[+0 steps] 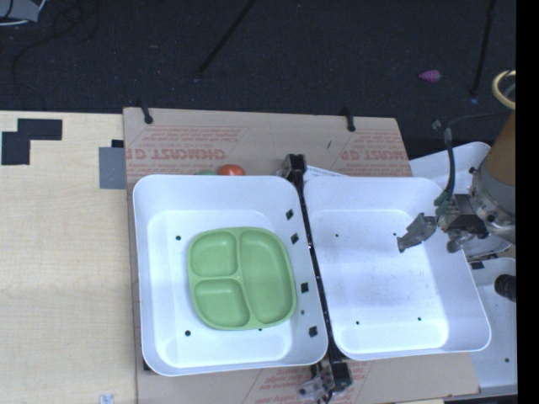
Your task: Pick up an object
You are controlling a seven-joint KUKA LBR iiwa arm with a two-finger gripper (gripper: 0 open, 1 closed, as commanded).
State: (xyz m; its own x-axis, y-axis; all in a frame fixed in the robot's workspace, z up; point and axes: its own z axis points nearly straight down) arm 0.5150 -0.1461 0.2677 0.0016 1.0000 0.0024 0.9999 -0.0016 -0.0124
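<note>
A light green divided plate lies flat in the left bin, a little right of its middle. My gripper hangs over the right side of the right bin, near its far right wall. Its fingers are spread open with nothing between them. The gripper is far to the right of the plate, across the divider between the bins.
A small red object and a bit of green sit just behind the left bin's far rim on the cardboard sheet. Black clips join the bins in the middle. Light wooden bench extends left.
</note>
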